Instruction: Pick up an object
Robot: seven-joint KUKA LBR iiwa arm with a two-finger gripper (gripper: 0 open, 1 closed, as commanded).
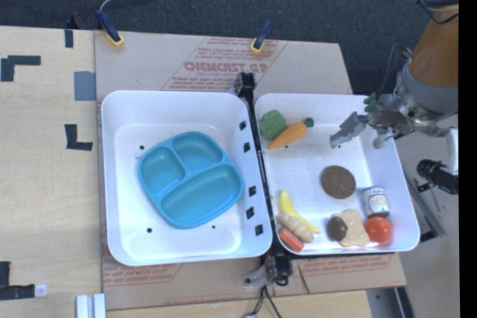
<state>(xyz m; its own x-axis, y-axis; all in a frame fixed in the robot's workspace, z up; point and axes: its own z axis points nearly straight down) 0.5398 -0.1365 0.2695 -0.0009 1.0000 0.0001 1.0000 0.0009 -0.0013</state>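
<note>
Likely robotics lab, clamped cardboard (pixel 223 63), taped bench (pixel 37 123)

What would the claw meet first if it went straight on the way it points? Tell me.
Likely the bare floor of the right bin. The claw points down-left, roughly toward the carrot, but depth is unclear.

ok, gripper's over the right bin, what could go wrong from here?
1. The gripper hovers over bare bin floor, so closing here likely grabs nothing.
2. The carrot touches the green vegetable; a grab may nudge both.
3. The can, tomato and cookie crowd the right bin wall, leaving little finger room.
</note>
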